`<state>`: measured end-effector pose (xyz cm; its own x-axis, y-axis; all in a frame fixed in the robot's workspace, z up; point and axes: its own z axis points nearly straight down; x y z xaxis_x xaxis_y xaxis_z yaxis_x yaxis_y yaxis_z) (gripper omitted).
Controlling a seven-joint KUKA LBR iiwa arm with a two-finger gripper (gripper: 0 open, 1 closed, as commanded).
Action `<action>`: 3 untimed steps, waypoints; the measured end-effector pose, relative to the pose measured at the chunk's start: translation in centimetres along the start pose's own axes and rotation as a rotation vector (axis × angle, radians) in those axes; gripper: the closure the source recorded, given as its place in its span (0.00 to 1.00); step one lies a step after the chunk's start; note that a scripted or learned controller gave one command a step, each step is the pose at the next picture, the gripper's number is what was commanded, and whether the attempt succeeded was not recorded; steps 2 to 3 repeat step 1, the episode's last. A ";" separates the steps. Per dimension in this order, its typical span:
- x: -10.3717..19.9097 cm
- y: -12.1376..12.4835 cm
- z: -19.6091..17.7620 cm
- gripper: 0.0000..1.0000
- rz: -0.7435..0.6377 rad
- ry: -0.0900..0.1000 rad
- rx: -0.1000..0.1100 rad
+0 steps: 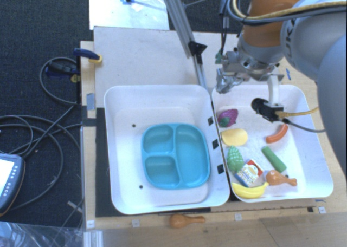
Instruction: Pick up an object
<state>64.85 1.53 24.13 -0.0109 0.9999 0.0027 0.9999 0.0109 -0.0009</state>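
My gripper (pixel 226 84) hangs over the back left corner of the right bin (pixel 310 132), its metal fingers pointing down with nothing visibly between them. Just below it lies a purple grape bunch (pixel 228 116). Further toward the front are a yellow lemon-like piece (pixel 234 136), a green bumpy vegetable (pixel 234 158), a small printed carton (pixel 250 173) and a banana (pixel 250 190). A red sausage (pixel 277 133), a green cucumber (pixel 274 159) and an orange drumstick (pixel 280 178) lie to the right.
The left bin (pixel 124 110) holds a blue divided plate (pixel 175 155). A slanted metal pole (pixel 179 13) crosses the back of the bench. A black cable fitting (pixel 265 109) hangs from the arm over the right bin. A tan drumstick (pixel 186 220) lies on the bench's front edge.
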 end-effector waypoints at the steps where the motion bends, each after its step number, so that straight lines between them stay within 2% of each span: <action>1: 5.1 -1.4 -0.7 1.00 0.000 0.000 -0.001; 3: 5.1 -1.4 -0.7 1.00 0.000 0.000 -0.001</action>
